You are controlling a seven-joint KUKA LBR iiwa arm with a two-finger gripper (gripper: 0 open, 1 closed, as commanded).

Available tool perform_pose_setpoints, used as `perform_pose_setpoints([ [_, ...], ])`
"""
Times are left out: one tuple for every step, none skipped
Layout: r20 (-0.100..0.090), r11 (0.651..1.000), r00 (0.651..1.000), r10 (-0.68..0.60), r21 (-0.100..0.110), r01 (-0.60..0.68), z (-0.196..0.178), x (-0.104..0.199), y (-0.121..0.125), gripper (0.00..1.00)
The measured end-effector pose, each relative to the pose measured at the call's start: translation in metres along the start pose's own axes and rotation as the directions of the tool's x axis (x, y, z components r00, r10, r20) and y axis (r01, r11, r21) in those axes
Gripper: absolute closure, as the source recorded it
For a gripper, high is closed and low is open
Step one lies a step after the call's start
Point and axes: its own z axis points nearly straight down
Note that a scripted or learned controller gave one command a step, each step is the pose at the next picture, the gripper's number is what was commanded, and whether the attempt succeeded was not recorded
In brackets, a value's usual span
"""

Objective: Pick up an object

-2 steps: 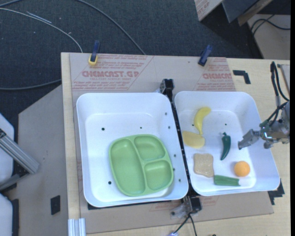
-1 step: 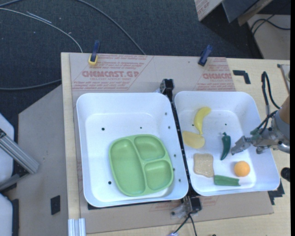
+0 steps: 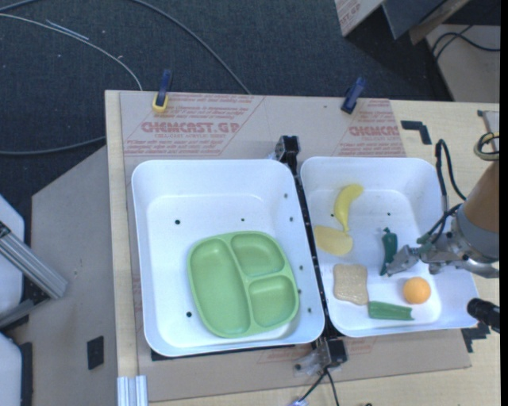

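The gripper sits low in the right bin, just beside the green pepper and near the orange (probably lining up a grasp); I cannot tell its opening.

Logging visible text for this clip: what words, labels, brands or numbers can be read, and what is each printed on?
"CHEMCAST G.P": large red print on the brown protective sheet behind the left bin.
Partial repeat of the same red print, roughly "CHEMCAS": on the sheet behind the right bin, cut off at the right.
Smaller red lines under and above both prints: too small to read.
Red print on the cardboard box at the top edge: too blurred to read.
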Motion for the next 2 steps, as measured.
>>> perform_pose_setpoints([
  [0.004,1.000,1.000,0.000,-0.008,0.000,-0.013,-0.001,0.002,1.00],
  [0.005,1.000,1.000,-0.001,-0.009,0.001,-0.072,-0.003,-0.002,1.00],
])
